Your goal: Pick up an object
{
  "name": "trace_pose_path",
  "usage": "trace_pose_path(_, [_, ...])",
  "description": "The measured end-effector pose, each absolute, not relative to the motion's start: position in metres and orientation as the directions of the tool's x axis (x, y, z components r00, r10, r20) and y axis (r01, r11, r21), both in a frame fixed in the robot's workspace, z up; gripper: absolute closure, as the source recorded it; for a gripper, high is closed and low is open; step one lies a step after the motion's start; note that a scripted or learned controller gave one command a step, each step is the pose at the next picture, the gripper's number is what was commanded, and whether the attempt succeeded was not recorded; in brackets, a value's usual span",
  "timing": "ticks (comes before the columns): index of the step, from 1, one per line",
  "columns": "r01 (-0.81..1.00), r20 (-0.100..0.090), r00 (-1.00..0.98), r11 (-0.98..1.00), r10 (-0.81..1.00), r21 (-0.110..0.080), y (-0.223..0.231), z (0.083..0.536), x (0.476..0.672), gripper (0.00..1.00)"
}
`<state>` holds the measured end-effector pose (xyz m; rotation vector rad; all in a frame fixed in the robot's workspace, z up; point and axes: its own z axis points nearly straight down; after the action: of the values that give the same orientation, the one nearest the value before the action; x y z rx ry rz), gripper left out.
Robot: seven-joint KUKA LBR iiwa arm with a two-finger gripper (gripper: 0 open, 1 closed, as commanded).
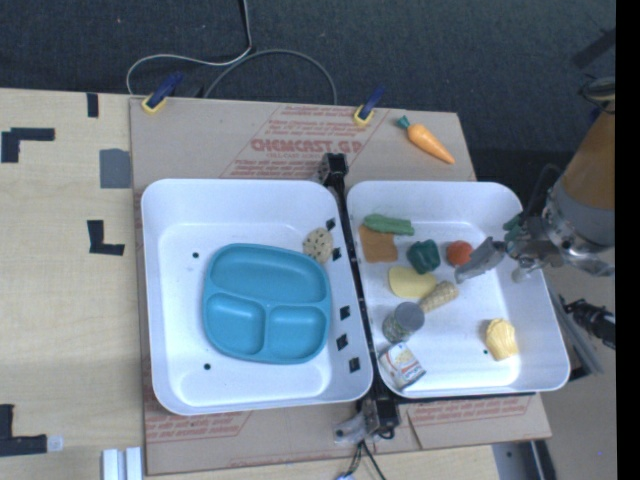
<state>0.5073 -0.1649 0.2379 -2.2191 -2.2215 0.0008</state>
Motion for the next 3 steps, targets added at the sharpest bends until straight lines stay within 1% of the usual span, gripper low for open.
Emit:
trace_pose_path(1, [1.0,0.001,-0.006,0.006,1.0,-0.003,-0.117,0.149,0.56,0.0])
trace_pose_path(2, [1.0,-0.004,-0.001,0.001,1.0,0.002,-0.098,0.083,0.563,0.0])
trace_pose_path(3, [1.0,-0.006,-0.007,0.007,1.0,-0.006,-0.107,0.118,0.666,0.0])
